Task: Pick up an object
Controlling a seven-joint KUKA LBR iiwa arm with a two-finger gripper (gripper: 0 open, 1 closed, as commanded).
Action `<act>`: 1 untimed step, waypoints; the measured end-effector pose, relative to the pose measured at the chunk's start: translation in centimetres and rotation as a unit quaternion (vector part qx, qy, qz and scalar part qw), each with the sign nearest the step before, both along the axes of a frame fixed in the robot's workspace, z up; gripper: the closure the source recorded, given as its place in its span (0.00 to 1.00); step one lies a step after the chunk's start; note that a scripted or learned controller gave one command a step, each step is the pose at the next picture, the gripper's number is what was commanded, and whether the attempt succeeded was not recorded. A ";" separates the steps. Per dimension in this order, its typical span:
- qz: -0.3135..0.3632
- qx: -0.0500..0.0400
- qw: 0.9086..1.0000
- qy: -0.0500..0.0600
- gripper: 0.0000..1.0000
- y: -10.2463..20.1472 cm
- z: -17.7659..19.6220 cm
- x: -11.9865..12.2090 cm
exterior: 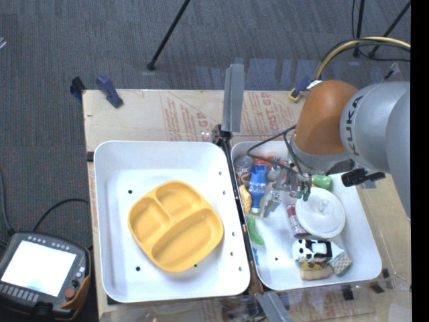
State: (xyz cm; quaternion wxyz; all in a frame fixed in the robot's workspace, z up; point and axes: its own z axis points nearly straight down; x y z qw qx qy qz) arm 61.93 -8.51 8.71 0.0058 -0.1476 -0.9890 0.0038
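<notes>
The arm is reaching in from the right, and its gripper (273,200) is hanging low over the left part of the right bin (365,237), just beside a blue bottle (258,180); its two grey fingers (271,204) are standing a little apart with nothing between them. The objects to pick are lying crowded in this bin: a white round lid (321,215), a black-and-white cow toy (312,249) and a green piece (257,231), while a yellow divided plate (175,225) is lying in the left bin (110,180).

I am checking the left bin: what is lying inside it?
The left bin holds one yellow divided plate, whose three compartments look bare. Whatever lies under the plate is covered.
</notes>
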 end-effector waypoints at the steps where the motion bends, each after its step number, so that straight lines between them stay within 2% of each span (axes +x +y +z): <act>1: -0.042 0.001 0.999 -0.008 0.00 0.5 0.1 -4.1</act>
